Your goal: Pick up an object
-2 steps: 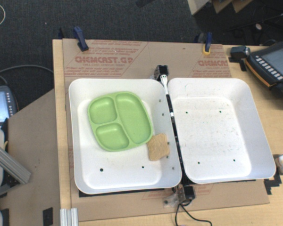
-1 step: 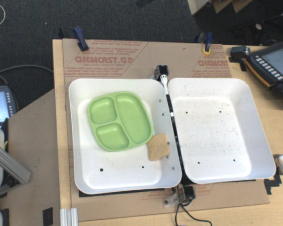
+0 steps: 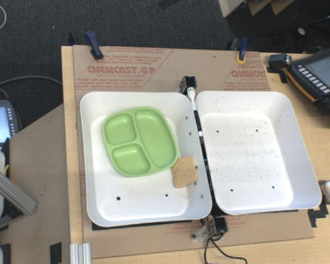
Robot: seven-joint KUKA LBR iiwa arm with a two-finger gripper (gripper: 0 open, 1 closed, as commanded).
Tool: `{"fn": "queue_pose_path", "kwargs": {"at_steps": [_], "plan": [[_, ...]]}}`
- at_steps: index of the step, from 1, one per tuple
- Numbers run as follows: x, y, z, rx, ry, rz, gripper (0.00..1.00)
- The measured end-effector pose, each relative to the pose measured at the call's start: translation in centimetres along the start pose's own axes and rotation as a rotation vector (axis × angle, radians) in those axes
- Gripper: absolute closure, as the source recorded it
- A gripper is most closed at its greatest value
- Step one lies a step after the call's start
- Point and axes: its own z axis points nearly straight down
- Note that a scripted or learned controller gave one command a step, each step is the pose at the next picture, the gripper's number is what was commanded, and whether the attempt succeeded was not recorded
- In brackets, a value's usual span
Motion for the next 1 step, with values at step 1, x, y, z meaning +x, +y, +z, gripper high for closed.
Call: {"fn": "queue_pose_path", "kwargs": {"at_steps": [1], "plan": [[0.8,-1.45,10.19,0.006,0.001,0.002,1.0]]}}
